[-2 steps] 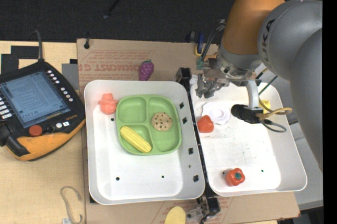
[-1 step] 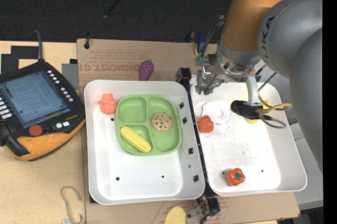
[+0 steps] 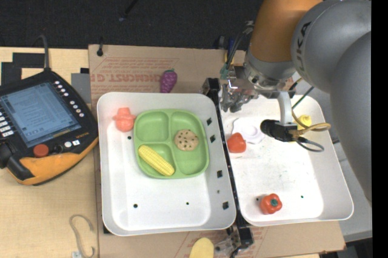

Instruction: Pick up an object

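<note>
Over right bin (image 3: pixel 339 202), gripper (image 3: pixel 233 96), perhaps empty.

My bins (image 3: pixel 285 190) look like smooth white plastic (slightly scuffed on the right), the green tray (image 3: pixel 144 123) glossy plastic, the bench sheet (image 3: pixel 145 66) matt brown cardboard.

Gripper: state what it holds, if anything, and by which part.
Nothing shows between the fingers of the gripper, so no hold can be confirmed. It hangs over the right bin's upper left corner, above the small red toy, and looks apart from it.
</note>
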{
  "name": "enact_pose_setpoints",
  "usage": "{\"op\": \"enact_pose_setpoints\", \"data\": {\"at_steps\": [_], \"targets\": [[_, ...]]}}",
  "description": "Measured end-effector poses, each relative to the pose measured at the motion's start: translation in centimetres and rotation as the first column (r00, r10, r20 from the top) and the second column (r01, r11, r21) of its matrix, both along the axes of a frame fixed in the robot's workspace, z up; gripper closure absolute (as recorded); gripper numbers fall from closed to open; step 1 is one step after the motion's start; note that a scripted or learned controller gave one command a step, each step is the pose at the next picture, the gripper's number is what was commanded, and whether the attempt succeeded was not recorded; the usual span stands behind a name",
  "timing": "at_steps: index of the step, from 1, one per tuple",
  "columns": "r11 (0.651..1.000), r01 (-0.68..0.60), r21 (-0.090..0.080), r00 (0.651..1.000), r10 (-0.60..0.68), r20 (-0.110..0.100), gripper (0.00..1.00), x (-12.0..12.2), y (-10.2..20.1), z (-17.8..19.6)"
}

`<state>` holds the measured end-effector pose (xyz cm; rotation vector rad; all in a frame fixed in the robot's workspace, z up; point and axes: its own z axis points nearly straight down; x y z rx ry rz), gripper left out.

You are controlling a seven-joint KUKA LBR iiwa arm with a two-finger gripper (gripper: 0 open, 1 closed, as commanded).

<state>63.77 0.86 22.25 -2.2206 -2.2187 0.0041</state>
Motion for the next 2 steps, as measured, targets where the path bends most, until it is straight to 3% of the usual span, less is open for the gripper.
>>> {"op": "enact_pose_setpoints", "data": {"at_steps": [2], "targets": [[1.0, 0.0, 0.0, 1.0, 0.0, 0.0, 1.0, -0.87, -1.08, -0.3]]}}
